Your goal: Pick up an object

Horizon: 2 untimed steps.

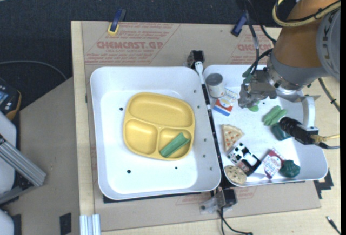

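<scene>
Left bin (108, 136): holds a yellow divided plate (157, 120), green bean pod (174, 144) in its lower-right compartment.
Right bin (316, 166): clutter of graspable items — grey can (214, 84), pizza slice (232, 135), cookie (235, 174), green toys (274, 115).
End effector (252, 96): low over the right bin's upper part, apparently seeking a grasp; finger state I cannot tell.

Even, bright overhead light washes the white bins (102, 120) nearly to glare, shadows stay soft, and the whole picture is slightly grainy.
</scene>
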Available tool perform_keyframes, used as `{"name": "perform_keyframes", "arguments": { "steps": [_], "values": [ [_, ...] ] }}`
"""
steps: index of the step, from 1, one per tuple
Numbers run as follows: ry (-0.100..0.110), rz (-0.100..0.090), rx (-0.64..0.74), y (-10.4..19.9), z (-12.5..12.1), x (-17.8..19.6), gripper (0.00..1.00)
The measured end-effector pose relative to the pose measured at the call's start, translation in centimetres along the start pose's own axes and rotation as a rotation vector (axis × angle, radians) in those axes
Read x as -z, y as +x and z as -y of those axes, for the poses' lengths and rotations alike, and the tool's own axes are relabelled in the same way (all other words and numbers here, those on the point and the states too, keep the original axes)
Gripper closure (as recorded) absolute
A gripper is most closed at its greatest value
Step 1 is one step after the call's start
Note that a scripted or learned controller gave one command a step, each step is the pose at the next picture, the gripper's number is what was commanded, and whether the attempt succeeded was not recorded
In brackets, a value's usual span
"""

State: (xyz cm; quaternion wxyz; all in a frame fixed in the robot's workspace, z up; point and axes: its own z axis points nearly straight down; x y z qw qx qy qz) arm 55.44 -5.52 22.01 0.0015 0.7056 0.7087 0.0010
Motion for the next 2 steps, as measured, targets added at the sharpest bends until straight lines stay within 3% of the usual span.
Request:
{"name": "perform_keyframes", "arguments": {
  "steps": [1,2],
  "values": [
    [-0.001,-0.001,0.002,5.5,-3.0,0.6,1.0],
    [-0.002,-0.001,0.0,9.1,-6.8,1.0,1.0]
  ]
}}
